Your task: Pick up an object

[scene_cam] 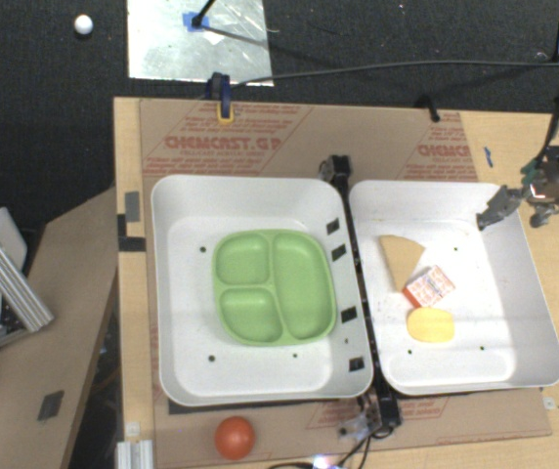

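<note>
Well, starting at my nine o'clock edge I see a slanted aluminium rail beside the bench, and up toward eleven o'clock a small white ball lies on the dark floor covering. Next comes the left bin, and in its middle lies a green divided plate with three compartments, flat on the bin floor. Below that bin, at about seven o'clock of the view, an orange-red ball rests on the brown board, just outside the bin's lower rim. Toward twelve o'clock a shiny foil sheet lies on the dark surface, with a blue clamp at the board's top edge just under it. Moving on, the right bin holds three candidates to pick: a tan wedge-shaped piece, a small red and white packet touching its lower end, and a yellow rounded block just beneath the packet at its six o'clock. Lastly, at my three o'clock, the gripper hangs over the right bin's upper right corner, well apart from those three items; I cannot tell how its jaws stand.
</note>
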Robot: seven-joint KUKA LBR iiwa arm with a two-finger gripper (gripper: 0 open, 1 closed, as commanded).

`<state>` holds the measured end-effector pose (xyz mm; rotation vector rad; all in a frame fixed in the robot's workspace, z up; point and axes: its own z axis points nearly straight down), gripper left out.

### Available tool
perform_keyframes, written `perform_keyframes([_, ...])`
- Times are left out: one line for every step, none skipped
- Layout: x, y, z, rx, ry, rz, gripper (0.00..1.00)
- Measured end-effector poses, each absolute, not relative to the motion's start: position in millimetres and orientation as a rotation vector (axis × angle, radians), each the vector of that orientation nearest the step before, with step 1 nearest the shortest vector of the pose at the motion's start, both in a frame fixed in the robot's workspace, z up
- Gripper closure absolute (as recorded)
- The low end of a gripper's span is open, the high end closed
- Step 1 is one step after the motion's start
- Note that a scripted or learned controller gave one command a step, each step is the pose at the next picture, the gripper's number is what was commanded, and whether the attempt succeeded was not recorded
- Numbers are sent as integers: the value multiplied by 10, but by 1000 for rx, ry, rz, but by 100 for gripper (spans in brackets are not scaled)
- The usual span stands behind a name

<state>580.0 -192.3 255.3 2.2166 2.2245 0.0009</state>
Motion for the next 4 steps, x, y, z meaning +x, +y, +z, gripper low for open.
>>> perform_keyframes([5824, -1915, 2137, 2219, 2224, -1, 0])
perform_keyframes([5917, -1901, 1666, 2217, 2227, -1, 0])
perform_keyframes([6013, -1893, 1099, 2215, 2228, 0, 0])
perform_keyframes([6024, -1898, 1238, 2211, 2226, 4, 100])
